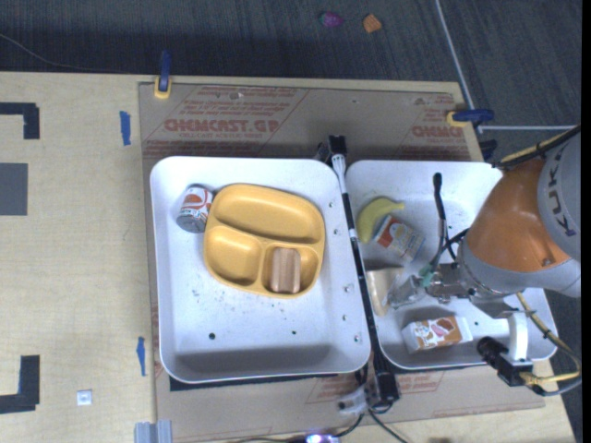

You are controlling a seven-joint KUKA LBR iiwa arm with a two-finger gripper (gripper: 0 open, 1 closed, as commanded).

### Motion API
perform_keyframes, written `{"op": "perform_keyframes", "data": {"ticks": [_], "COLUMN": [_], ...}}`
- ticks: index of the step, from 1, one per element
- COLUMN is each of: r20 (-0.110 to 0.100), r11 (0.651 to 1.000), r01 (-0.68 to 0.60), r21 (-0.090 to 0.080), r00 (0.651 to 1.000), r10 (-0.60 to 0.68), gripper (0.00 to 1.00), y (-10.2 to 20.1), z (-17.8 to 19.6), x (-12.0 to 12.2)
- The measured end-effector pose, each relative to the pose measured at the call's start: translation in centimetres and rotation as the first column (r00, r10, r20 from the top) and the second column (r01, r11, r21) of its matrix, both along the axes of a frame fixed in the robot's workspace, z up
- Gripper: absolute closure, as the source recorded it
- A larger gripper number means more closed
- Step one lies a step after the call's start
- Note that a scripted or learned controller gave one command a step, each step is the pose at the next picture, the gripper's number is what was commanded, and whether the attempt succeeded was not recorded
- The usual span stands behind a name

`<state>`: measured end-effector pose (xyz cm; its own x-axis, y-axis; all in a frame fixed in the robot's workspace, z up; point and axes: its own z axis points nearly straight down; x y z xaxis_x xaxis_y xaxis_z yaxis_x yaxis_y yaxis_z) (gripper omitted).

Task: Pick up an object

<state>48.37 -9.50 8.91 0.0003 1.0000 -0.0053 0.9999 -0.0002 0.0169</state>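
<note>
We see two white bins side by side on the bench: the left bin (175, 340) holds a yellow divided tray (263, 238) and a small can (194, 209), the right bin (480, 356) a banana (377, 216) and small packets (434, 332). Our gripper (411, 289) sits low in the right bin beside a packet; we cannot tell how it is set. Nothing looks lifted yet, so we judge the pick not yet done.

The grey arm (526, 238), orange-banded, reaches in from the right, its claw (411, 289) pointing left and low.
</note>
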Motion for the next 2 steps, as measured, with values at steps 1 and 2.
{"op": "perform_keyframes", "data": {"ticks": [1, 2], "r20": [0.000, -0.001], "r11": [1.000, 1.000], "r01": [0.001, -0.003], "r21": [-0.001, 0.004], "r00": [1.000, 1.000], "r10": [-0.001, 0.003], "gripper": [0.00, 0.00], "y": [0.08, -0.37], "z": [-0.01, 0.04], "x": [0.00, 0.03]}}
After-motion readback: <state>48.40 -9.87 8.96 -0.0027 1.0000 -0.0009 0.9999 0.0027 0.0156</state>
